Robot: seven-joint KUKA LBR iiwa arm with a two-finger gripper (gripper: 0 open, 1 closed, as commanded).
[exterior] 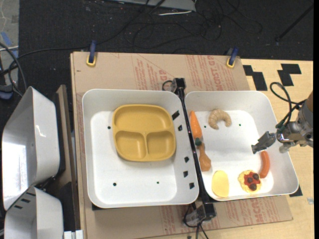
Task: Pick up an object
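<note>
The right bin [264,103] holds several toy foods: a tan croissant [220,118], an orange carrot [195,127] along the left wall, a brown drumstick [204,159], a yellow oval piece [220,183], a small pizza [249,180] and a red sausage [264,164]. My gripper [262,143] hangs over the right side of this bin, just above the sausage's upper end, with nothing visibly between its dark fingers. The arm's wrist [298,128] enters from the right edge.
The left bin [94,148] holds a yellow divided plate [144,132]. A black divider with clips [187,138] runs between the bins. Cardboard [149,66] lies under both, held by two clamps at the back. White containers [30,148] stand at the far left.
</note>
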